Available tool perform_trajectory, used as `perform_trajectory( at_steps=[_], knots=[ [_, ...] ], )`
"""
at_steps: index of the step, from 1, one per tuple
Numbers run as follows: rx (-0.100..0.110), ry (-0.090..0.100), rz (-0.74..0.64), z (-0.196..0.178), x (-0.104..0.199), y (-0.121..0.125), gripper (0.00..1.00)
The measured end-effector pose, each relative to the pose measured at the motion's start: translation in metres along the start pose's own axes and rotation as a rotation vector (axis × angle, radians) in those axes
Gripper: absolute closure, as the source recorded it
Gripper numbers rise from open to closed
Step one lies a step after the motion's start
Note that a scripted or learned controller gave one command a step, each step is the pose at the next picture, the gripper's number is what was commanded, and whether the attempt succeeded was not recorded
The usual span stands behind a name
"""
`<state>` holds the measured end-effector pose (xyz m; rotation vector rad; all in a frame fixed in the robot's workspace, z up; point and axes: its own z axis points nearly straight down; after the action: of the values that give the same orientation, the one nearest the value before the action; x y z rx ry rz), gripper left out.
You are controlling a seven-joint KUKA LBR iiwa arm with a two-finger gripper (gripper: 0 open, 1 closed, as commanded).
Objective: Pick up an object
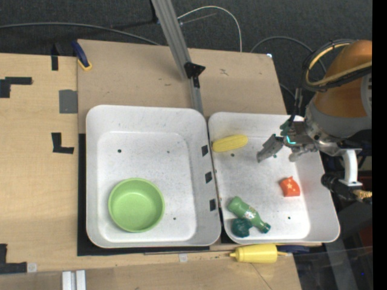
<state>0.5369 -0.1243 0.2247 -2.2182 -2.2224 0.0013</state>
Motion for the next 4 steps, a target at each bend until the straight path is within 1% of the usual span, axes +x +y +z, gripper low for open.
perform_trajectory(
  at_steps=[1,2,3,4],
  knots=[
    [0.004,0.0,0.0,0.045,0.006,-0.001,0.0],
    [0.006,-0.001,0.001,0.103,0.006,0.007,0.0],
    [0.0,-0.002,0.0,0.137,0.006,0.007,0.0],
    [0.0,0.0,0.0,0.126,0.007,0.007,1.0]
  ],
)
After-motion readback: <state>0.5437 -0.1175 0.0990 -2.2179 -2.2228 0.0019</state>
